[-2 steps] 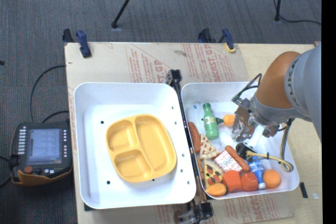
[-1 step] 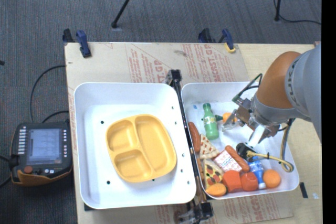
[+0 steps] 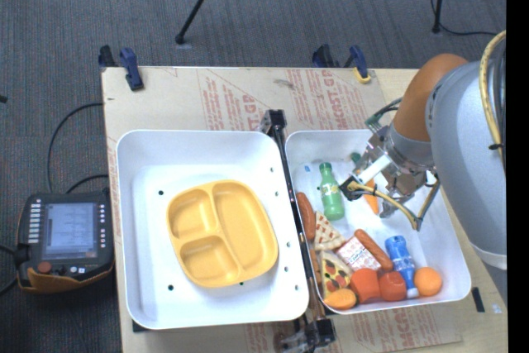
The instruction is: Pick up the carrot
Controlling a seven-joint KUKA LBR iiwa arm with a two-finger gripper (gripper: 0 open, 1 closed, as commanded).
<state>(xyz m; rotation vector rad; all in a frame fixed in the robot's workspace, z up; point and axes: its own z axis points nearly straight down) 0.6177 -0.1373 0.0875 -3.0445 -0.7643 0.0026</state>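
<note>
Looking at the gripper (image 3: 382,196), it's down in the right bin (image 3: 456,260) with the carrot (image 3: 373,202) peeking out orange right under it. Can't tell its state or whether it has anything. Probably mid-grab; next it needs a firm close, then a straight lift.

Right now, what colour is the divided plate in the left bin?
Yellow; the plate shows best in the camera view.

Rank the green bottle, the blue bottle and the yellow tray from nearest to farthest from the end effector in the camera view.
From the end effector:
1. Green bottle, just to its left in the right bin.
2. Blue bottle, below it near that bin's front.
3. Yellow tray, across in the left bin.
</note>
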